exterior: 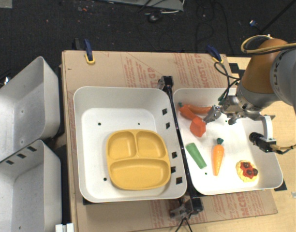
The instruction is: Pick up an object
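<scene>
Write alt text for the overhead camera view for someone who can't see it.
A grey robot arm reaches from the right over the right white bin, its pincer above red toy food. That bin also holds a green piece, a carrot and a small pizza. The left bin holds a yellow divided tray.

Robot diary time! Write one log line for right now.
arm: over right bin | gripper: beside red block, holding nothing seen | untouched: carrot, green piece, pizza toy | left bin: yellow tray

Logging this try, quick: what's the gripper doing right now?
Gripper: over the right bin, near the red toy pieces; whether it's open or closed cannot be told.
</scene>
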You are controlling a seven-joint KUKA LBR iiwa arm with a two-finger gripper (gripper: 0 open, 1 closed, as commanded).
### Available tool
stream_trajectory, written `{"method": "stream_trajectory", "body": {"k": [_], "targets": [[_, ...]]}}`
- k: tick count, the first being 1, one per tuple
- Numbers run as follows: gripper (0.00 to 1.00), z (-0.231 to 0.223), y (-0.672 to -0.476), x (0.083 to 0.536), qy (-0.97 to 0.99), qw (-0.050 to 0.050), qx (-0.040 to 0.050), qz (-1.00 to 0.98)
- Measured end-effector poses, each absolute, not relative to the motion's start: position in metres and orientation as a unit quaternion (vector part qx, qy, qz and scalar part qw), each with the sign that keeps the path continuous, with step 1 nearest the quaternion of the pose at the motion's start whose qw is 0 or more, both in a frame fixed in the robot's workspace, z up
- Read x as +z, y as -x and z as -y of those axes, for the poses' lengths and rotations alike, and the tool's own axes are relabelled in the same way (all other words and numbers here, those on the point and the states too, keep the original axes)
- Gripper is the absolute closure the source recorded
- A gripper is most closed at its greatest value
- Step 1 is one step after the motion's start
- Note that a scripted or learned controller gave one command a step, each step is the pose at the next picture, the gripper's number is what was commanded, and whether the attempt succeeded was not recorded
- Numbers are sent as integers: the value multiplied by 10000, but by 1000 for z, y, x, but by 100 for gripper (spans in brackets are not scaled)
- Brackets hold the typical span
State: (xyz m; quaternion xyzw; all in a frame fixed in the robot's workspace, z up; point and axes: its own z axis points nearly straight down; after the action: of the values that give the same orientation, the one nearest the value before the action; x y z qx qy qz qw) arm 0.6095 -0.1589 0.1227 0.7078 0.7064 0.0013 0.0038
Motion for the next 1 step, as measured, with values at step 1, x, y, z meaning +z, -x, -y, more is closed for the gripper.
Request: {"method": "stream_trajectory", "body": {"k": [1], "targets": [[100,158,-608,132,-7075,14,4,-7067]]}}
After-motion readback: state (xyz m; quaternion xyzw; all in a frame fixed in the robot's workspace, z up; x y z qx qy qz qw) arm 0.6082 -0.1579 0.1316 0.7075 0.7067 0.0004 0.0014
